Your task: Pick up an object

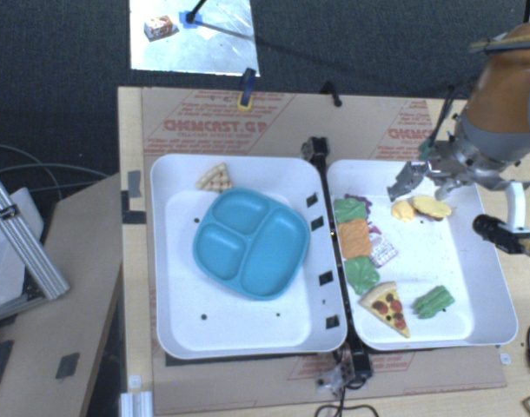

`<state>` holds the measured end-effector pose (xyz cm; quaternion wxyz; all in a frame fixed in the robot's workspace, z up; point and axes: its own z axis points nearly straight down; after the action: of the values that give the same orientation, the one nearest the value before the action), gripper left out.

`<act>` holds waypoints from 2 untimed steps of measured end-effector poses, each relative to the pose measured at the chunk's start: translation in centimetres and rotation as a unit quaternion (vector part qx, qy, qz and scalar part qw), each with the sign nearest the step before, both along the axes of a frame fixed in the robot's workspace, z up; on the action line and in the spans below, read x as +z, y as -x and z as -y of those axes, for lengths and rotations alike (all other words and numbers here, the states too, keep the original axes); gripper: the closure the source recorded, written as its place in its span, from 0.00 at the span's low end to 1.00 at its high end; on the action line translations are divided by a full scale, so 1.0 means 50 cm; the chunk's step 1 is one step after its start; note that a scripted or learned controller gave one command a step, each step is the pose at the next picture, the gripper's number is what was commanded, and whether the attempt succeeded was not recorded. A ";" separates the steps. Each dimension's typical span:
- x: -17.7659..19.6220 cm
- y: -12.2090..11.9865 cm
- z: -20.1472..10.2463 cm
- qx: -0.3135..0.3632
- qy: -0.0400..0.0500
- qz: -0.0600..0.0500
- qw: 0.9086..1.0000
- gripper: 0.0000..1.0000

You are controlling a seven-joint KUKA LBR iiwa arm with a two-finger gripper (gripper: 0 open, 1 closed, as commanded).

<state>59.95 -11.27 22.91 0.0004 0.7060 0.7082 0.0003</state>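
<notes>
Toy food lies scattered in the right bin: two yellow pieces near its far edge, a purple piece and an orange piece along the divider side, a small patterned white piece just beside the orange one, a leafy green piece below that, a pizza slice near the front, and a green bean-like piece to its right. The gripper hangs over the far part of this bin, just beside the yellow pieces, its tip at their upper left; nothing can be seen between its fingers, and whether they are parted or closed cannot be told from this angle. The grey arm with its orange band comes in from the right. In the left bin a blue divided plate rests near the middle, with a waffle-patterned tan piece at the far corner. Both bins sit on a cardboard sheet.
</notes>
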 end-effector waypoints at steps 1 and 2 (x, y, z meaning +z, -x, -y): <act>-0.298 0.092 0.010 -0.003 -0.002 0.000 1.000 0.00; -0.080 0.207 -0.096 0.002 -0.001 0.001 1.000 0.00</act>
<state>49.61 -6.46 18.92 0.0002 0.7047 0.7095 0.0020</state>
